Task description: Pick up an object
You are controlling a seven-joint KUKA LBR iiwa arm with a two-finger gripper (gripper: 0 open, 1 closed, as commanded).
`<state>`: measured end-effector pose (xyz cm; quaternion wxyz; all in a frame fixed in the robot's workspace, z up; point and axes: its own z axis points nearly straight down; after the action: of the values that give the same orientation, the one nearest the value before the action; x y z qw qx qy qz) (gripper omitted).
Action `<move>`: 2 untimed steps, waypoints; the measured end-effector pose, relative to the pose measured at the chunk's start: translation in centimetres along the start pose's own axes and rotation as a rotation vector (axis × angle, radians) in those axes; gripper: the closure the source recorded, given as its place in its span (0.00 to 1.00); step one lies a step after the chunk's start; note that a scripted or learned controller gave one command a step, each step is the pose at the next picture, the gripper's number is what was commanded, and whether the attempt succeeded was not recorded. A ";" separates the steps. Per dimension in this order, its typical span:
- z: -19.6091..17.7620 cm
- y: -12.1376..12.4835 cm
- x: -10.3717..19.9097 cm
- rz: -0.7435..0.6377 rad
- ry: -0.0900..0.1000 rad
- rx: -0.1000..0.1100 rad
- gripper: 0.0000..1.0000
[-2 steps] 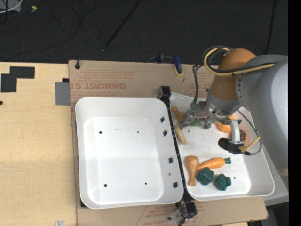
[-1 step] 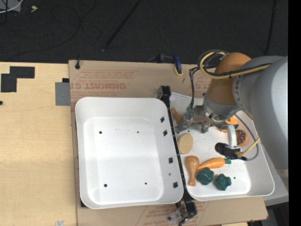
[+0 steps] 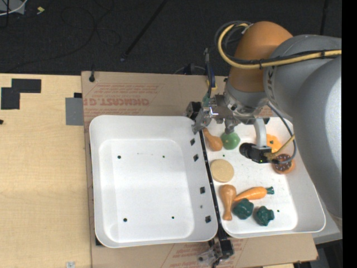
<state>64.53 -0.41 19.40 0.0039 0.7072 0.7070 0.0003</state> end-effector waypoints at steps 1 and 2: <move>-0.3 -0.2 0.2 -0.005 0.004 0.010 1.00; -17.6 0.2 1.8 -0.003 0.006 -0.012 1.00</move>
<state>64.58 1.45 36.98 0.0060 0.7060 0.7081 0.0064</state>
